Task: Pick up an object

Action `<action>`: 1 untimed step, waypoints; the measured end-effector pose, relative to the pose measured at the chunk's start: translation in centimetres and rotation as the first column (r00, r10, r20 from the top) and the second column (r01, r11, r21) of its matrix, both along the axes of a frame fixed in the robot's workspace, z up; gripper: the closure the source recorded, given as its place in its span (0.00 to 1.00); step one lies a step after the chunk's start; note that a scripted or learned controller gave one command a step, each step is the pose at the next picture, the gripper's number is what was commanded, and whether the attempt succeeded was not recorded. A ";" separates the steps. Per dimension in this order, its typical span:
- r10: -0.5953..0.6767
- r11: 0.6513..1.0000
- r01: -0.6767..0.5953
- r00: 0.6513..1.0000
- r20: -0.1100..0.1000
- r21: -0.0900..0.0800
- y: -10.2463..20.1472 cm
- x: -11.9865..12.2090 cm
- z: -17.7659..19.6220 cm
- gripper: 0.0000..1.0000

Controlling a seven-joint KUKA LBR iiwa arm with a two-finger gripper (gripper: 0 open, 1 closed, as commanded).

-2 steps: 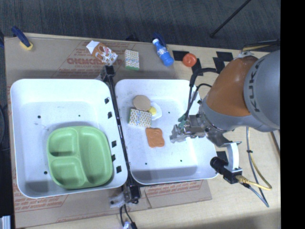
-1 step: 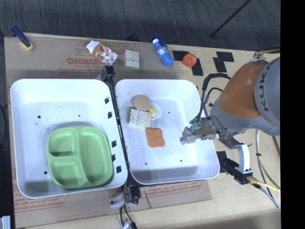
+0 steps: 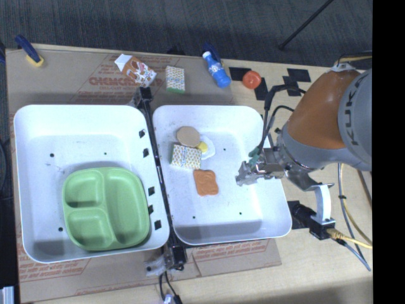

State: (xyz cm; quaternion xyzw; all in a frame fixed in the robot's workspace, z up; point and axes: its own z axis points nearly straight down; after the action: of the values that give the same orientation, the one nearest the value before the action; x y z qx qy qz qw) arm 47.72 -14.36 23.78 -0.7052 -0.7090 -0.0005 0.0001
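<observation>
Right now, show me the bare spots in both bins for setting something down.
Left bin: its far half, behind the green tray, is bare. Right bin: the near strip, in front of the orange piece, is bare. Crowded: the right bin's left-centre cluster, orange piece, patterned block and tan disc, with the gripper over its right side.
</observation>
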 end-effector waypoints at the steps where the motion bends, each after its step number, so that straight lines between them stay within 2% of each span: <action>1: 0.002 1.000 -0.002 1.000 -0.002 0.000 2.5 0.0 -0.6 1.00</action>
State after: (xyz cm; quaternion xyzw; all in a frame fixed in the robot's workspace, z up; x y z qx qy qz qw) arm 47.70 -11.84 23.22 -0.7046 -0.7096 0.0002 0.0008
